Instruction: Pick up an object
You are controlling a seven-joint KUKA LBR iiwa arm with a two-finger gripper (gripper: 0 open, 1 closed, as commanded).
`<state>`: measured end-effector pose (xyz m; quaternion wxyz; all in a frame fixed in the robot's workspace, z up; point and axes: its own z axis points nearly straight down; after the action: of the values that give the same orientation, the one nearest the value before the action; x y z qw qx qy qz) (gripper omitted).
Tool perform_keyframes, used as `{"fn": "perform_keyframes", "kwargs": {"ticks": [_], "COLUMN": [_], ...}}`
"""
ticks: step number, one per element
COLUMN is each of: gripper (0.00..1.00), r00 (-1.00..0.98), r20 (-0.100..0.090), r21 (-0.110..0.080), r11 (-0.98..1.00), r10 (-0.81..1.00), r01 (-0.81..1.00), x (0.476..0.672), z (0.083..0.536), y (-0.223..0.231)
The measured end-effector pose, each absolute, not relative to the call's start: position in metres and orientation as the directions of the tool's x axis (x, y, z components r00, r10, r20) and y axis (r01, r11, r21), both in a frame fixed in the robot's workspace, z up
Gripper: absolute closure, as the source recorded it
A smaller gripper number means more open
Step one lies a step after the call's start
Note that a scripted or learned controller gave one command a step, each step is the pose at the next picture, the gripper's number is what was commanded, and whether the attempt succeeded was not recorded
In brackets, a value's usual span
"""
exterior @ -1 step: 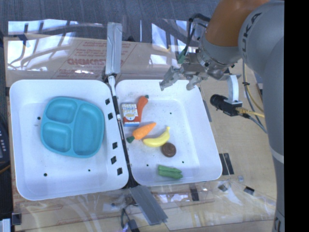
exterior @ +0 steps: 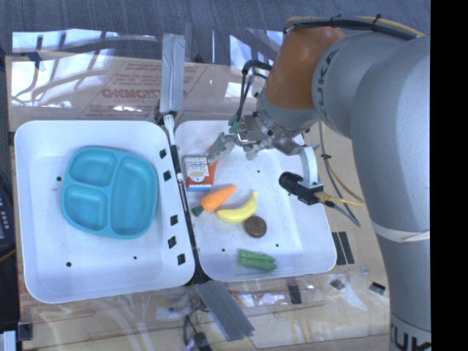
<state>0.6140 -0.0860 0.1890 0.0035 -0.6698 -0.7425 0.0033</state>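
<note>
My gripper (exterior: pixel 235 151) hangs over the back of the right bin (exterior: pixel 316 246), open, with nothing between its fingers. One finger (exterior: pixel 218 148) reaches toward a small orange-and-white carton (exterior: pixel 196 172) by the bin's left wall, just above and right of it. In front of the carton lie an orange carrot (exterior: pixel 218 197) and a yellow banana (exterior: pixel 238 210), touching each other. A brown round piece (exterior: pixel 255 227) sits just below the banana. A green vegetable (exterior: pixel 257 260) lies near the front wall.
The left bin (exterior: pixel 36 262) holds a blue divided plate (exterior: pixel 110 192). A ridge with black clips (exterior: pixel 175 196) separates the two bins. The grey arm and its cables (exterior: pixel 322 189) cover the right bin's right side.
</note>
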Motion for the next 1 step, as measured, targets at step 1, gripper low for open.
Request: {"fn": "perform_keyframes", "kwargs": {"ticks": [1], "gripper": [1.0], "r00": [-0.105], "r20": [0.001], "r21": [-0.012], "r11": [0.105], "r10": [0.994], "r01": [0.994], "x": [0.6148], "z": [0.1979], "y": [-0.0859]}}
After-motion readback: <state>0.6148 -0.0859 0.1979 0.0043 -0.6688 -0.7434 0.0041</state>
